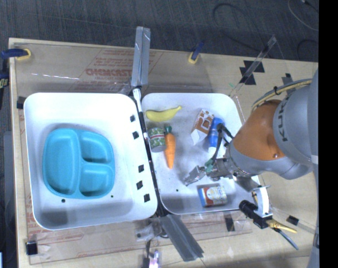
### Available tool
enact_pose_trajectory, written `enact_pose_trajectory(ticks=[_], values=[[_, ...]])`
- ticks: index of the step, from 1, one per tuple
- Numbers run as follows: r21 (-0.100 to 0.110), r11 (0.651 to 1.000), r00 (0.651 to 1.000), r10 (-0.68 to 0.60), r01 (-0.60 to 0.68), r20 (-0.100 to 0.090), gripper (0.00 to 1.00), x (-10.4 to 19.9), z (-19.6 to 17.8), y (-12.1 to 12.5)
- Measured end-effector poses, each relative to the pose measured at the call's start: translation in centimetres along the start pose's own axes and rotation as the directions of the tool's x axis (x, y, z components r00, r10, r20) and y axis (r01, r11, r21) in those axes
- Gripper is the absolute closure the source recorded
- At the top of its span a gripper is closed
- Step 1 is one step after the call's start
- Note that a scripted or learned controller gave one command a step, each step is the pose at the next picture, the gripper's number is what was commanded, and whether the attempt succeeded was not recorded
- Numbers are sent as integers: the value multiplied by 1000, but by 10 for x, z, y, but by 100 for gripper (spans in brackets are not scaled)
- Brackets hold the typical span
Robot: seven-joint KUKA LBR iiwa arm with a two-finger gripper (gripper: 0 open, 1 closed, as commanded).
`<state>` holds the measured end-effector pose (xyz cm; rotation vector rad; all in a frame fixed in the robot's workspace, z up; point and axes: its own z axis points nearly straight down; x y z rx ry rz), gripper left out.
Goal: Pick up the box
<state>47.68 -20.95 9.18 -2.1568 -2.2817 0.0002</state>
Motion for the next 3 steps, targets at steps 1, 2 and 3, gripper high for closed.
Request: enact_pose_trajectory(ticks=[1,2,3], values=[[-1,1000,1000,-6,6,1,100,0,-10,1],[0,1000,1000,-6,6,1,0,0,-10,1],[2,999,999,37,-37,0,0,-3,1,49]])
